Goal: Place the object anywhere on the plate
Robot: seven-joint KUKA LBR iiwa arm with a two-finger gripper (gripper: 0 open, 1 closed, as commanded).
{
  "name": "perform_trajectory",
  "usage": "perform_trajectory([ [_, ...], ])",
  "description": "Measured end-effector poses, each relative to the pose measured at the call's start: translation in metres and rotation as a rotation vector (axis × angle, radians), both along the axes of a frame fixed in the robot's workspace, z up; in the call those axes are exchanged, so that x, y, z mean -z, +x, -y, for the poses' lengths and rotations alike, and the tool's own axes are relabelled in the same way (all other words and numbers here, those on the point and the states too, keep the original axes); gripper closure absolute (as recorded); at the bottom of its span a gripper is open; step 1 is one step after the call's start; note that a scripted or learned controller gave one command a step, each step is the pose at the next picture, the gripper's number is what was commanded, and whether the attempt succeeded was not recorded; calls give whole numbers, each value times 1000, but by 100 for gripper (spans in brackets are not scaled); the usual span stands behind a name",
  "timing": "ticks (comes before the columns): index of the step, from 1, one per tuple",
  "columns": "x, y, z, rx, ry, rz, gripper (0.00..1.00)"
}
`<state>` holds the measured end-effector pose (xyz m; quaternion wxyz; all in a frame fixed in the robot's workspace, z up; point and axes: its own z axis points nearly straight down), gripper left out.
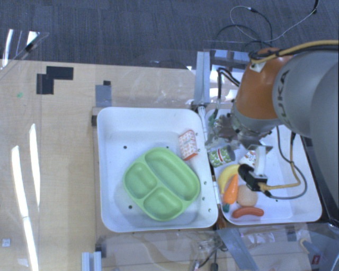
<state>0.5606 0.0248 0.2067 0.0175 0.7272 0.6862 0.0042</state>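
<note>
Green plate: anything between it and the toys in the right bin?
The two bins' adjoining walls stand between them. A small red-and-white packet lies beside the green plate at its upper right, not on it. The banana, carrot and sausage lie just past the walls.

We are looking at a robotics lab bench. A pale wooden bench top carries two shallow white plastic bins bolted between grey metal brackets, with black tape marks near its far left corner. Loose black cables trail over dark grey carpet beyond the far edge (hardly a kitchen), and the grey-and-orange industrial arm reaches in from the right.
</note>
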Motion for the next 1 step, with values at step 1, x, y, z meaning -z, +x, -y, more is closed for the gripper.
perform_trajectory([
  [1,5,-2,-7,-9,7,-9,0],
])
